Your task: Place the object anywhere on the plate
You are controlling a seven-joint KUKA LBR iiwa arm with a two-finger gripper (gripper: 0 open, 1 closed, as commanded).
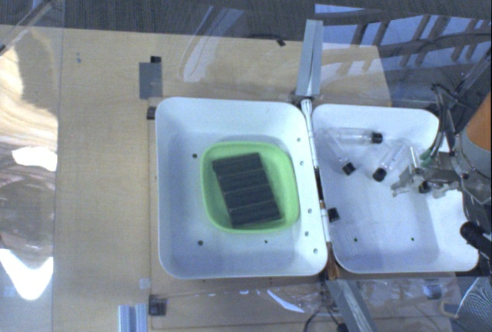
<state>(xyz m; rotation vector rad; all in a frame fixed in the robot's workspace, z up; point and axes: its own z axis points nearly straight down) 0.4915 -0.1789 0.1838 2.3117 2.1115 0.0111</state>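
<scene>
green plate (211, 192), left bin, dark ridged block (246, 189) on it

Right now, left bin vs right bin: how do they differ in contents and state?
The left bin holds a green plate with a dark ribbed block lying on it; the right bin holds clear tubes with black caps scattered near its back. The gripper is over the right bin's right side, away from the left bin. Both are shallow, white, rounded-cornered, and sit side by side.
</scene>
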